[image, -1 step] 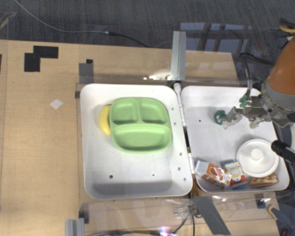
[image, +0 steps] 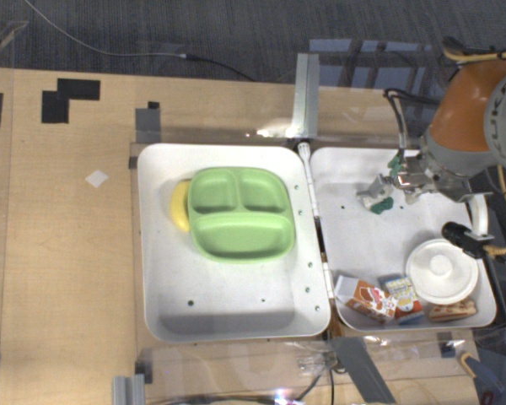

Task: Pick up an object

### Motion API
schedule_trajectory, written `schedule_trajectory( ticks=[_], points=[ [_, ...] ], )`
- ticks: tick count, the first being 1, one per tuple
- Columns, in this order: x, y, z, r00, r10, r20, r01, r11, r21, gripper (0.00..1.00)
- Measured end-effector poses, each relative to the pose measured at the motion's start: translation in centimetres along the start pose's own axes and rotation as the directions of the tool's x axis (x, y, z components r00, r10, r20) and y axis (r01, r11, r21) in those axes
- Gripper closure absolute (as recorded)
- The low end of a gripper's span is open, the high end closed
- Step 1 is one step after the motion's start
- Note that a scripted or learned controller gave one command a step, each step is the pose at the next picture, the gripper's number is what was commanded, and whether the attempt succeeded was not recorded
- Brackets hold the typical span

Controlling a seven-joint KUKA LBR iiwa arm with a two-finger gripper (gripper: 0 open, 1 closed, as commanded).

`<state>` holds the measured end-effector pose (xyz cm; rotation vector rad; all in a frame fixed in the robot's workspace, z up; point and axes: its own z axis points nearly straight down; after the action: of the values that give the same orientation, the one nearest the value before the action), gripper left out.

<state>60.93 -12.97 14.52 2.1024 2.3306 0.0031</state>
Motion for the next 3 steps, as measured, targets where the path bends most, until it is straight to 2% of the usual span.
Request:
schedule_trajectory(
  ticks=[1,2,3],
  points=[
    [1.3,0.9,5.8,0.994,-0.11,0.001,0.11,0.994,-0.004,0.0],
    [1.2,1.3,4.4,0.994,-0.111,0.006,0.111,0.994,-0.014,1.0],
    [2.3,5.2,5.7,0.988,-0.156,-0.005,0.156,0.988,0.011,1.0]
  ],
)
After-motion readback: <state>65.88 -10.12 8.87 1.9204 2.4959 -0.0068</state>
